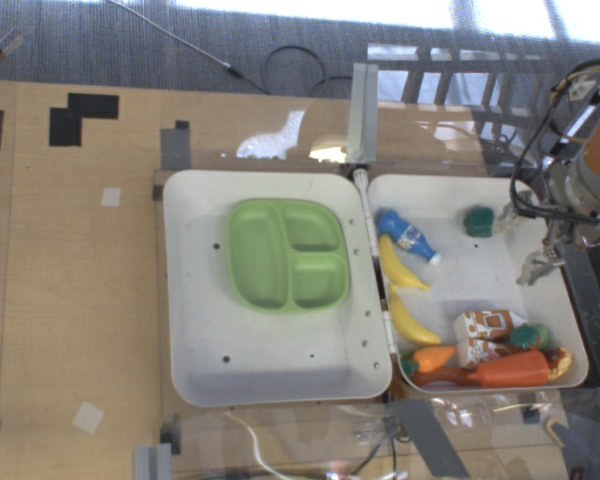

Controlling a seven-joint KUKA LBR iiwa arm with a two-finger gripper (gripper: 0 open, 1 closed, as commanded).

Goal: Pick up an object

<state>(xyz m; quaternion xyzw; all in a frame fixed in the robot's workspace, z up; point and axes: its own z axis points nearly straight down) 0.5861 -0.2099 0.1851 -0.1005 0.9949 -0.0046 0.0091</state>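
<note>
We're looking at two bins: the left bin (195,298) is holding one green divided plate (287,254), and the right bin (450,203) is carrying the rest. We're counting two bananas, one (400,265) near the divider and another (412,323) just below it, one blue bottle (406,236) at 11 o'clock, one green block (479,220) at 1 o'clock, one small carton (482,336), and one carrot (435,359) touching a long orange veggie (510,370) at 6 o'clock. The gripper (542,266) is hanging at 3 o'clock with nothing in it; we can't tell how it's set.
</note>
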